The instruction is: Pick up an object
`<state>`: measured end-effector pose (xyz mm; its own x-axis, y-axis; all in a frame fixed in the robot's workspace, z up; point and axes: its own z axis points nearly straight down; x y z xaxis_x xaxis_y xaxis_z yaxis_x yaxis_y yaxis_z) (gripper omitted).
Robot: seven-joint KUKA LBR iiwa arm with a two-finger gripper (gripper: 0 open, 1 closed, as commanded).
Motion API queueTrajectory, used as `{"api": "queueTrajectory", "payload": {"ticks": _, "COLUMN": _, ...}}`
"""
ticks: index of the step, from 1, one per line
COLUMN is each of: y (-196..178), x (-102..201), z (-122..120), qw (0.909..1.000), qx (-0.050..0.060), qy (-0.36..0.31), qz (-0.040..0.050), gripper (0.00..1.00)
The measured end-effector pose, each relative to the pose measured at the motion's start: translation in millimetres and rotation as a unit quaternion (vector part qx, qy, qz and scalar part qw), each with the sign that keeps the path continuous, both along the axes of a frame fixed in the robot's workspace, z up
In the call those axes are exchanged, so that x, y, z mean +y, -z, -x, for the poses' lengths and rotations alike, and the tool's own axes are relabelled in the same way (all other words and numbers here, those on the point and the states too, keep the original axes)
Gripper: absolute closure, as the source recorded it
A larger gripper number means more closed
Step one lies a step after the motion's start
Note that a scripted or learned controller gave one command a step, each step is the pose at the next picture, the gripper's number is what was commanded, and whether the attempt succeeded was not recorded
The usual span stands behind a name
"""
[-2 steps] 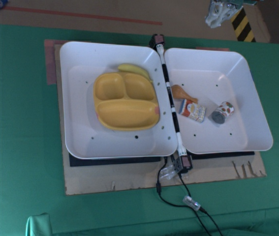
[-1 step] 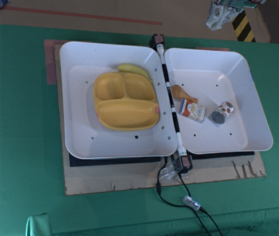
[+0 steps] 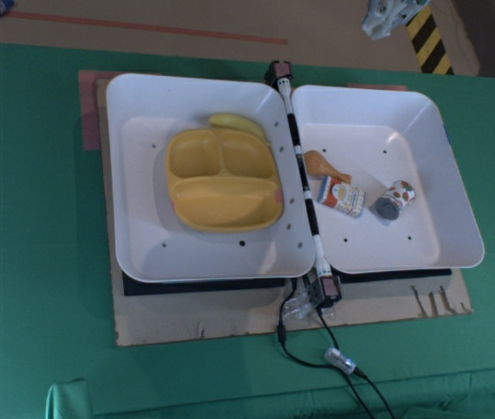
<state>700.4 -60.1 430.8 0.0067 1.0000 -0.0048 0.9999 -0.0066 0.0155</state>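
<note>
Nearest the camera, a black cable [image 3: 317, 356] with a small silver connector runs across the green cloth [image 3: 46, 321] that covers the bench. Just beyond it lies the near edge of a brown cardboard sheet [image 3: 195, 319], on which both bins stand.

The left bin [image 3: 142, 243] holds a yellow divided plate [image 3: 221, 180] with three compartments, set a little right of the bin's centre. A yellow banana [image 3: 237, 124] lies against the plate's far rim, between the plate and the bin's far wall.

A black-and-white striped bar [image 3: 304, 190] runs near to far along the seam between the two bins.

The right bin [image 3: 439, 225] holds three small items grouped in its left and middle part. A small can [image 3: 393, 201] with a red and white label lies on its side, nearest the bin's centre. Just left of it lies a small packet [image 3: 340, 196] printed in white, orange and blue. Touching the packet's far-left corner is an orange-brown toy drumstick [image 3: 323, 164], close to the striped bar.

Beyond the bins the green cloth ends at a brown floor [image 3: 186, 7] marked with a red tape line [image 3: 142, 26] and a yellow-and-black hazard strip [image 3: 429, 37].

The tool [image 3: 385, 20] hangs at the far right, above the floor beyond the far edge of the bench, well apart from all three items. The can, packet and drumstick lie nearer the camera and somewhat left of it. Whether the tool is spread or pressed together cannot be told at this angle; nothing is seen held in it.
</note>
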Motion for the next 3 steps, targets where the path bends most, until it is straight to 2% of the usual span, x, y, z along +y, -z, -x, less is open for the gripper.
{"api": "queueTrajectory", "payload": {"ticks": 1, "y": -15, "x": -26, "z": 0, "qw": 1.0, "qx": 0.0, "qy": 0.001, "qz": 0.0003, "gripper": 1.0}}
{"api": "queueTrajectory", "payload": {"ticks": 2, "y": -13, "x": -18, "z": 0, "qw": 1.0, "qx": 0.003, "qy": 0.001, "qz": 0.0004, "gripper": 1.0}}
{"api": "queueTrajectory", "payload": {"ticks": 3, "y": -30, "x": -38, "z": 1, "qw": 1.0, "qx": 0.0, "qy": 0.001, "qz": 0.0009, "gripper": 1.0}}
